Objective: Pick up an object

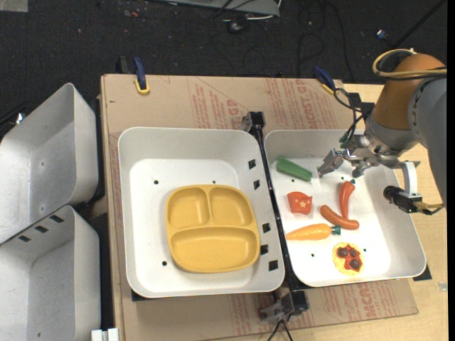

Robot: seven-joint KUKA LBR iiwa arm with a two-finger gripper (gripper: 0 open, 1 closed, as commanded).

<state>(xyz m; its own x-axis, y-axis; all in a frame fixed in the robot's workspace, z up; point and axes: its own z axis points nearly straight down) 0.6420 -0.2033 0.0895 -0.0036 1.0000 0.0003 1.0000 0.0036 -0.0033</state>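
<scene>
Left shallow white bin [135, 190] is holding a yellow compartmented plastic tray [212, 227]. Right shallow white bin [398, 254] is holding a green block [293, 169], red pepper [299, 202], red chilli [345, 196], sausage [339, 217], carrot [309, 232] and small pizza [348, 257]. Gripper [346, 160] is hovering above the chilli, fingers apart, holding nothing.

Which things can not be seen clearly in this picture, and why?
- Gripper: too small and dark in the camera view to tell open from shut.
- Arm: cut off by the right edge.
- Small round item in the right bin: too small to identify.
- Clutter below the bins: blurred, unclear.
</scene>
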